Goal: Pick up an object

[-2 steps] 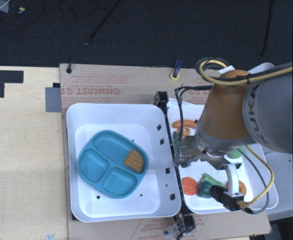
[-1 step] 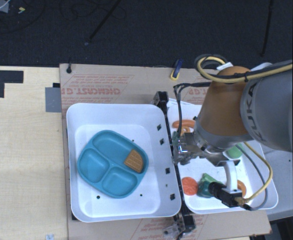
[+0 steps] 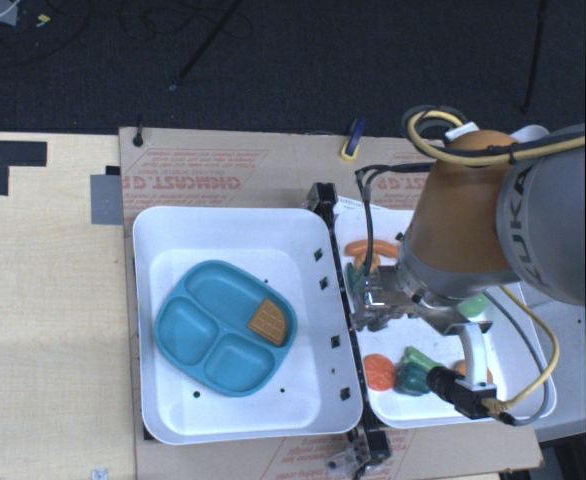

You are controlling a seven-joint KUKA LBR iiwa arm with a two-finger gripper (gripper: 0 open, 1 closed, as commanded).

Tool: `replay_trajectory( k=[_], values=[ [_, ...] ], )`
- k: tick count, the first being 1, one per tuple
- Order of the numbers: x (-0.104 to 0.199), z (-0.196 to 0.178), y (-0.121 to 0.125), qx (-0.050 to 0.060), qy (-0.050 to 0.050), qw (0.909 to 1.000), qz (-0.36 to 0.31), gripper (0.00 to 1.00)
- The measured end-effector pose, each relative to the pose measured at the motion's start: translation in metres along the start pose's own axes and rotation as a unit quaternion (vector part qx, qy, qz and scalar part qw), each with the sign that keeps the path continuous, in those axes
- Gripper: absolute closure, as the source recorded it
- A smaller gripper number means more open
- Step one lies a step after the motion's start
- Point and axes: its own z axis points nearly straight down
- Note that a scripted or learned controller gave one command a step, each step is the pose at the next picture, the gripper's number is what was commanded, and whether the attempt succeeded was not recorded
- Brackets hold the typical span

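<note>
Orange disc (image 3: 378, 370) and green toy (image 3: 412, 372) lie in the right bin (image 3: 533, 408), just below my gripper (image 3: 373, 303), whose fingers I cannot tell apart or together.

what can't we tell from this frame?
- End effector finger state: hidden under the arm's wrist, camera view.
- Right bin contents: largely covered by the arm; orange disc and green item show at the near edge.
- Brown item on blue tray: too small to identify.
</note>
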Motion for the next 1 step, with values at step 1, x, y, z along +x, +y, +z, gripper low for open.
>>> replay_trajectory(
  k=[1],
  values=[
    [0.0030, 0.0005, 0.0076, 0.000, 0.000, 1.0000, -0.001, 1.00]
  ],
)
